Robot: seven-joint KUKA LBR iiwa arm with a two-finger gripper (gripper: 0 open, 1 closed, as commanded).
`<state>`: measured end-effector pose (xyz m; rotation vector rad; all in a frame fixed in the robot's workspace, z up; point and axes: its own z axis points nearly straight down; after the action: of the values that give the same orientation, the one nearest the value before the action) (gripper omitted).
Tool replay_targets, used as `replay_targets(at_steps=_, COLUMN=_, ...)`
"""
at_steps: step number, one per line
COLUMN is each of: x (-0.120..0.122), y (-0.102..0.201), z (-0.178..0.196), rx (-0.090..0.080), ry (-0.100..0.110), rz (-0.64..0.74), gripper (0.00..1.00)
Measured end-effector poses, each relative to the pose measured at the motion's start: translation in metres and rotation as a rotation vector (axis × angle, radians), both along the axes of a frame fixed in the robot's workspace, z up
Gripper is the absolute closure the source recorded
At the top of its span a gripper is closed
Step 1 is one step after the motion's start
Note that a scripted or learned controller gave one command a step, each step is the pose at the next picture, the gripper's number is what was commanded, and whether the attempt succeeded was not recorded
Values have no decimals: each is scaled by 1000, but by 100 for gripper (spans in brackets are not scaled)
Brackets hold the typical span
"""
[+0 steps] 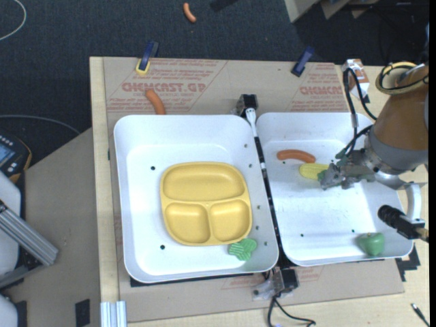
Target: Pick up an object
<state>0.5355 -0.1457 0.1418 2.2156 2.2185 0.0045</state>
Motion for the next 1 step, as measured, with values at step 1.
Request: replay_targets(at_steps=1, x=4, y=-6, z=62, rx=0, ry=-1, rz=-1, gripper=100)
